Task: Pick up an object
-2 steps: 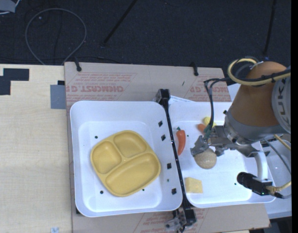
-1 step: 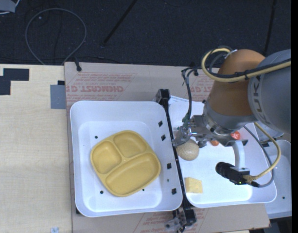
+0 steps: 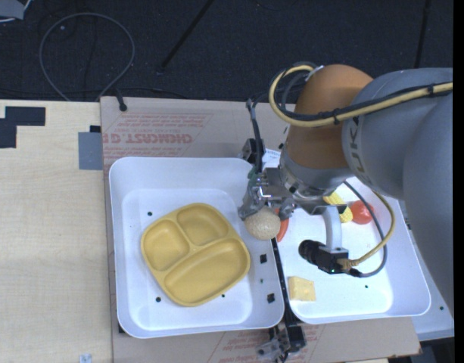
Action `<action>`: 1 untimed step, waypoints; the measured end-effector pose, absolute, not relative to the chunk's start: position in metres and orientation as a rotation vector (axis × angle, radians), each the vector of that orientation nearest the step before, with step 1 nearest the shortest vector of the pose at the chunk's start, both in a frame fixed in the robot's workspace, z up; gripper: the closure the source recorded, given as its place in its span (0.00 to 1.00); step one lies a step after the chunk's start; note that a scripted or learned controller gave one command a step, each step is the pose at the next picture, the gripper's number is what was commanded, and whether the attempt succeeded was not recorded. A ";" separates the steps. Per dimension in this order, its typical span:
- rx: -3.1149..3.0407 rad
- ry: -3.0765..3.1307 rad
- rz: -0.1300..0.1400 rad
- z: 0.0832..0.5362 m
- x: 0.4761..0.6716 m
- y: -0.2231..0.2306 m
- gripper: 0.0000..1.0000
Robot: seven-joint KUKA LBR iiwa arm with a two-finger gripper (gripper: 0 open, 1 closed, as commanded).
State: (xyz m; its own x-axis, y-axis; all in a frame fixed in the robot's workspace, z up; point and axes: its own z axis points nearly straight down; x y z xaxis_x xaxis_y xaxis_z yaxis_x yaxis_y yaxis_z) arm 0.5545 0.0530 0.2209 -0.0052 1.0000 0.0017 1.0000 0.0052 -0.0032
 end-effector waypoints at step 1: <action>-2.215 -2.224 0.001 0.224 0.577 0.094 1.00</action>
